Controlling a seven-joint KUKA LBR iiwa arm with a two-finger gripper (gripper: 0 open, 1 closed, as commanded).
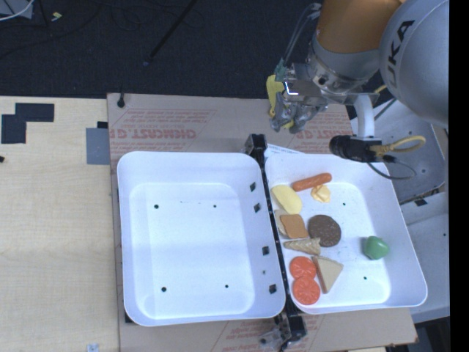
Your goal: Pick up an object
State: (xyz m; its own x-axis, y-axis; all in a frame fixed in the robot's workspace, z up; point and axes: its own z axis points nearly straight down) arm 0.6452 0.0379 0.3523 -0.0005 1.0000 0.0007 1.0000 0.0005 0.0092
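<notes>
**Two Bins, Food Items Grouped in the Right-Hand Bin, Arm Raised Behind**

Two shallow white bins sit side by side on a cardboard sheet (183, 127). The left bin (135, 196) shows a bare floor with small dark dots. The right bin (407, 270) holds all the candidate objects.

1. Nearest the camera: two orange-red discs (304, 279), touching, with a pale tan wedge (329, 273) just beside them.
2. Farther in: a second pale wedge (302, 246), a tan square slice (292, 226) and a dark brown round patty (324, 230), packed close together.
3. Apart from that group, toward the bin's right side: a green rounded piece (376, 248).
4. Toward the far wall: a pale yellow oval piece (286, 199), a small yellow lump (321, 193) and an orange-red sausage (311, 182).

Beyond the bins, the cardboard sheet bears red printing that runs upside down from this view; the letters cannot be read with confidence.

The arm (381, 28) enters from the right, its orange band above the wrist. White lettering on the grey housing reads in part "UKA". The gripper (287, 119) points downward above the cardboard, just beyond the far edge of the right bin, well apart from every object. Nothing is seen between its fingers; whether they stand open or closed cannot be determined.
</notes>
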